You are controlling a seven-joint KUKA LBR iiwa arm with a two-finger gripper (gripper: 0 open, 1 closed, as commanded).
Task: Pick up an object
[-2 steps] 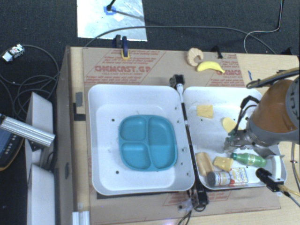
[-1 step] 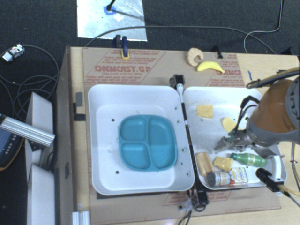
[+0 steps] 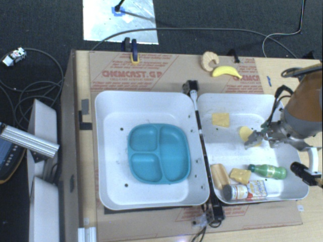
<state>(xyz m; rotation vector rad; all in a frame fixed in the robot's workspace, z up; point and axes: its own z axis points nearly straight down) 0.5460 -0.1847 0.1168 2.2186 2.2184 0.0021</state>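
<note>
Hand [image 3: 255, 139] hovering low in right bin [image 3: 237, 102], touching yellow piece [image 3: 245, 132]; grip state unclear; nothing lifted, pickup remaining.

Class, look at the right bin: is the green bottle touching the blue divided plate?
Apart. The camera view shows the green bottle lying in the right bin, while the blue divided plate sits in the left bin, with the bin walls between them.

We see a small yellow piece [image 3: 245, 132] lying flat in the right bin [image 3: 232, 102], near its middle, toward the bench's right edge.
</note>
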